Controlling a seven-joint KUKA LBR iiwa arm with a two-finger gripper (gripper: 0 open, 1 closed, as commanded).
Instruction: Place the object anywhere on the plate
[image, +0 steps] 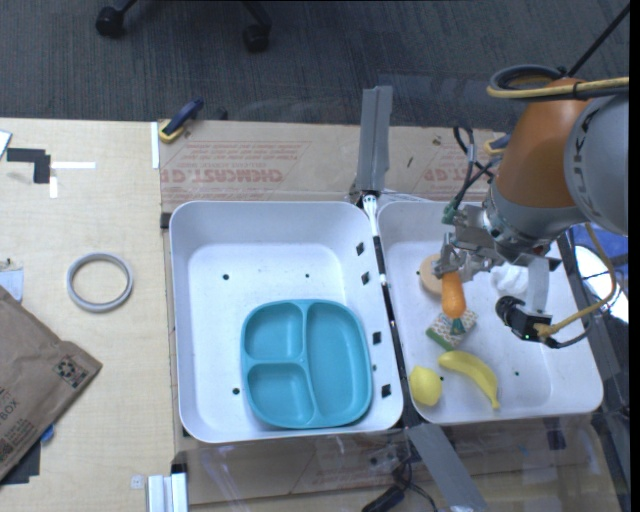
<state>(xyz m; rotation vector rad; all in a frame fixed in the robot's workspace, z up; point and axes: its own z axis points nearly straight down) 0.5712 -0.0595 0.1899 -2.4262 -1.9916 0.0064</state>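
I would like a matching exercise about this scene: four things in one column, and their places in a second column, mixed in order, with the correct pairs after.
Things:
1. blue plate
2. banana
3. carrot
4. tape ring

Places:
A. on the wooden bench, left of both bins
B. in the left bin
C. right bin, just below the gripper
D. right bin, near its front edge, beside the lemon

Pairs: 1-B, 2-D, 3-C, 4-A

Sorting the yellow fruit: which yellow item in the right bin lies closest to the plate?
The lemon, round and at the right bin's near-left corner, beside the divider; the curved banana lies farther from the blue plate.
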